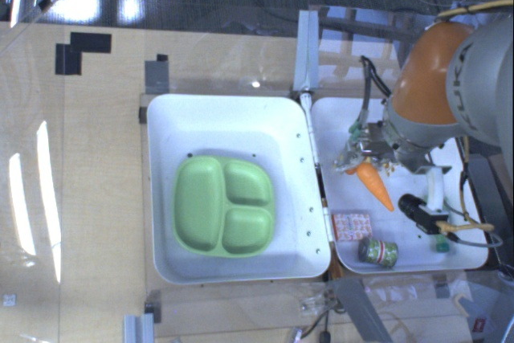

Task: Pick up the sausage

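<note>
My gripper [365, 150] hangs low over the upper middle of the right bin [325, 124], with the grey arm and its orange band reaching in from the right. An orange carrot [377, 184] lies just below the gripper, slanting down to the right, its thick end right at the gripper. A small reddish-brown bit [346, 166] peeks out at the gripper's lower left. I cannot tell whether it is the sausage. The gripper hides whatever lies directly under it.
A green divided plate [225, 205] lies in the left bin [161, 173]. In the right bin's near part are a pink patterned square packet [351, 226] and a green can [377, 252] on its side. A metal divider [305, 52] stands behind the two bins.
</note>
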Robot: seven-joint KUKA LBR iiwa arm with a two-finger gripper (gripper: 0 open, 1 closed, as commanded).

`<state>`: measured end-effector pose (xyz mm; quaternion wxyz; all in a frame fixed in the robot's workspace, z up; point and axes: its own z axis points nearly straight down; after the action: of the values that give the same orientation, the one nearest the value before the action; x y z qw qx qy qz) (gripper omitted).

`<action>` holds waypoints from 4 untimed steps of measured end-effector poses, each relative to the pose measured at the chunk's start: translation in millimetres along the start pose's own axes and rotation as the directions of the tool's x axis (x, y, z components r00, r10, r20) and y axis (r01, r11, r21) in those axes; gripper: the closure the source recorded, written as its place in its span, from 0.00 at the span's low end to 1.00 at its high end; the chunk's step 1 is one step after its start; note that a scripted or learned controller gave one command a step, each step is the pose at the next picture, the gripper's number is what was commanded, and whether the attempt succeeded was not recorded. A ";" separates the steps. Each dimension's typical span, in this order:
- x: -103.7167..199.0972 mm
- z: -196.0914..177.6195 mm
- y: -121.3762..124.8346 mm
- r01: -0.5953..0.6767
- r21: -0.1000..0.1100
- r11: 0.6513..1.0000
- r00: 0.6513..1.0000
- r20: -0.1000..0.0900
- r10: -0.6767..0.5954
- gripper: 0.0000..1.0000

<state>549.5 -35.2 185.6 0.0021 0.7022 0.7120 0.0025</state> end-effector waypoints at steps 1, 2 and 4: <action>68.9 -20.4 8.8 -0.036 0.001 0.999 0.999 0.000 0.036 1.00; 137.4 -75.0 74.7 -0.020 0.001 1.000 1.000 0.000 0.020 1.00; 130.5 -33.3 93.3 -0.072 0.003 0.997 0.997 0.000 0.072 1.00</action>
<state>640.8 96.6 219.6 0.0012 0.7274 0.6862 0.0015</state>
